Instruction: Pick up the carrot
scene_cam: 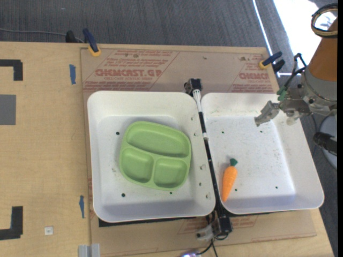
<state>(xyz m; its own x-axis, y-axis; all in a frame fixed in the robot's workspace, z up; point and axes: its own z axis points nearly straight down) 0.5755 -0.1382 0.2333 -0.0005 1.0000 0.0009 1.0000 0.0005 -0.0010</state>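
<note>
The carrot (229, 180) lies well below-left of the gripper (268, 113), tight against the bin wall (210, 159); a descent there may clip the wall. Whether the gripper is spread, I cannot tell.

Two white bins sit side by side on the tabletop (43, 159). The left bin (102, 159) holds a green divided plate (155, 155), lying flat near its middle. In the right bin (278, 165) a carrot (229, 180) lies close to the left wall, its green top pointing away from the camera. The pincer (266, 114) hangs above the bin's far right part, well apart from the carrot.
</note>
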